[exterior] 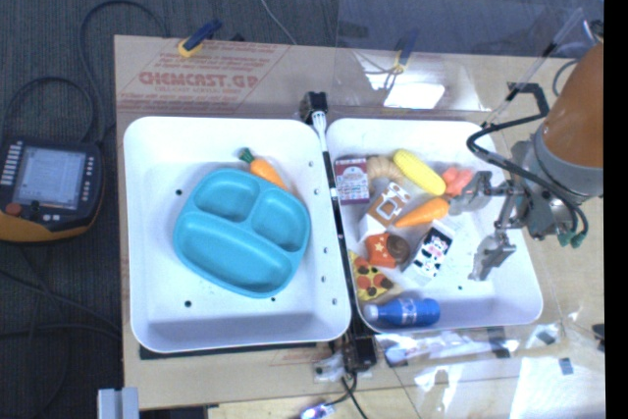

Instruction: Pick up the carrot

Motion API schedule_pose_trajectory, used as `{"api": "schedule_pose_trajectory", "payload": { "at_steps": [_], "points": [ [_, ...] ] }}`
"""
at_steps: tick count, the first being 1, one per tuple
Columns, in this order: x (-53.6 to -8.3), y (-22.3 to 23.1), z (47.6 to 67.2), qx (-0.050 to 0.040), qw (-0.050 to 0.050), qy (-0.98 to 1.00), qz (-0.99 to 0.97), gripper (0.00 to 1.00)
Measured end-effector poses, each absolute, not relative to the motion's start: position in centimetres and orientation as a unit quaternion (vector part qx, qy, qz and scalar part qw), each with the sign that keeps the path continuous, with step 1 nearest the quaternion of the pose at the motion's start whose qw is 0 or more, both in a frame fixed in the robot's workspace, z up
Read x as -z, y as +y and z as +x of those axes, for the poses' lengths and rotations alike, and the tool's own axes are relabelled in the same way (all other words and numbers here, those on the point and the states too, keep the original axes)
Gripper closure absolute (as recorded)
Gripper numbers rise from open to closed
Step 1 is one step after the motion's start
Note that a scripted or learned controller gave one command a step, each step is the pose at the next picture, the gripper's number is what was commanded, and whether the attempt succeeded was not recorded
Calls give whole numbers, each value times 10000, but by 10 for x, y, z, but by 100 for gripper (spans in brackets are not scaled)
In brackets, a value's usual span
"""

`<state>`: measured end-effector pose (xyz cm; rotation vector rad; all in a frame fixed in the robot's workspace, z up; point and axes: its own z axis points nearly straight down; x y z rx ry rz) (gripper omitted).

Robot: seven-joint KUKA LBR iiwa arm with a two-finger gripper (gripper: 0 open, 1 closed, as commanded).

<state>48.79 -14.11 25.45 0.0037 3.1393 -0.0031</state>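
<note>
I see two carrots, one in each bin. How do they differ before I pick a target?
The left-bin carrot lies against the blue tray's upper rim, with nothing else around it; the right-bin carrot sits amid crowded toys. The left one shows a green top; I can't see one on the right. The hand hovers nearer the right one. Both are orange and tapered.

The grey arm enters from the right edge of the camera view, its orange band at the far right above the wrist. Black cables loop off the wrist toward the left. The gripper hangs at the arm's lower left, pointing down. Its two fingers stand spread apart, one higher and one lower in the view, with nothing between them.
</note>
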Motion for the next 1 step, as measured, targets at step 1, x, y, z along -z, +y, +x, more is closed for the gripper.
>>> {"api": "schedule_pose_trajectory", "payload": {
  "at_steps": [1],
  "points": [
    [-219,-169,540,4,6,9978,662,0]
  ]
}}
